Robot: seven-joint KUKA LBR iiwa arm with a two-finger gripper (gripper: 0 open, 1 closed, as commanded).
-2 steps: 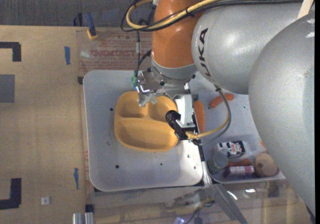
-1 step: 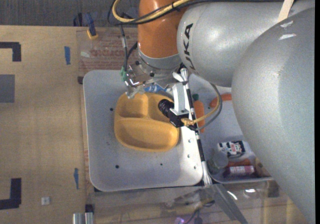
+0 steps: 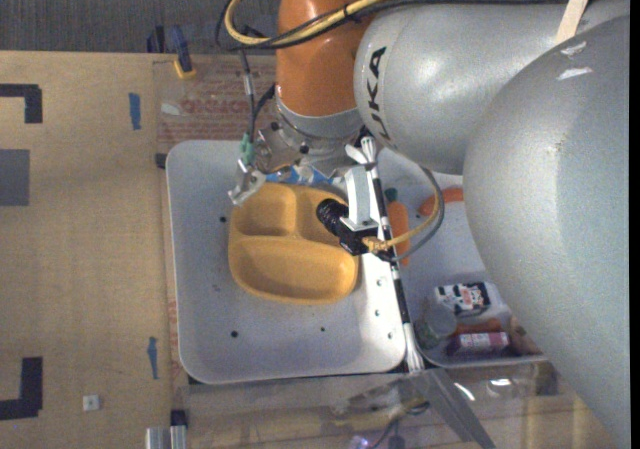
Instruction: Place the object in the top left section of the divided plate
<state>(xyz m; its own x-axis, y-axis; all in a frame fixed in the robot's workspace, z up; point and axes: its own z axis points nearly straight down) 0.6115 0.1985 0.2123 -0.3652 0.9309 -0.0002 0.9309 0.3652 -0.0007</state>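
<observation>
Our claw (image 3: 262,169) hangs over the far edge of the yellow divided plastic plate (image 3: 292,255) in the left white bin (image 3: 200,337). We cannot tell its state or find the object; release seems next.

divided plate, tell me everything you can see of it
The divided plate is yellow-orange, looks like smooth plastic, and has rounded corners and raised ridges that split it into sections: one large section nearer the camera and smaller ones behind. It lies flat, right way up, on the floor of the left white bin, toward that bin's far half. The arm's wrist and the hand hang over its far edge and hide part of it. The sections in view look bare.
</observation>
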